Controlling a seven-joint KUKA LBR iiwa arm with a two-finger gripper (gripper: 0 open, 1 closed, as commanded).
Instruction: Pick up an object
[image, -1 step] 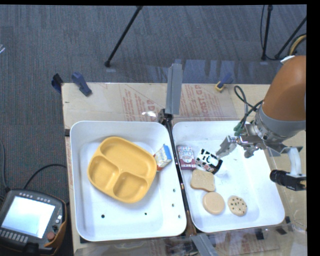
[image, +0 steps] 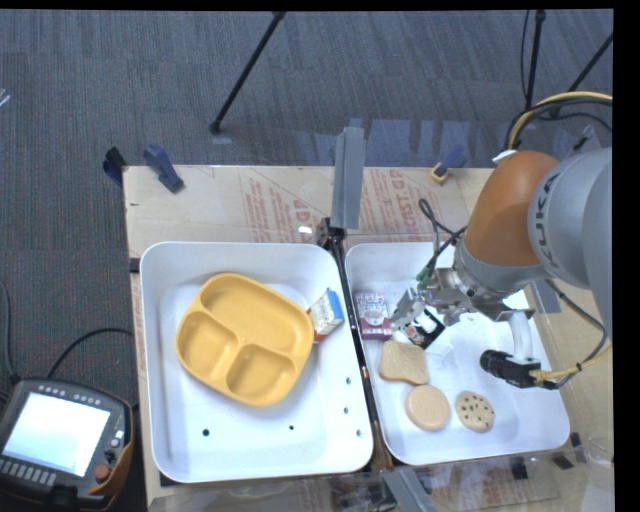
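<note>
In the camera view my gripper (image: 420, 320) hangs low over the left half of the right bin (image: 545, 425), reaching in from the right. It is just above a slice of toast (image: 403, 363) and right beside a small pink-and-white packet (image: 372, 312). A round tan biscuit (image: 428, 407) and a chocolate-chip cookie (image: 474, 411) lie toward the bin's front. The gripper's own body hides what lies right under its tip.
The left bin (image: 165, 440) holds a yellow divided plate (image: 245, 338), with a small blue-and-white carton (image: 325, 313) leaning at its right edge. A grey post (image: 348, 185) stands behind the divide between the bins. Bare floor shows at the right bin's back.
</note>
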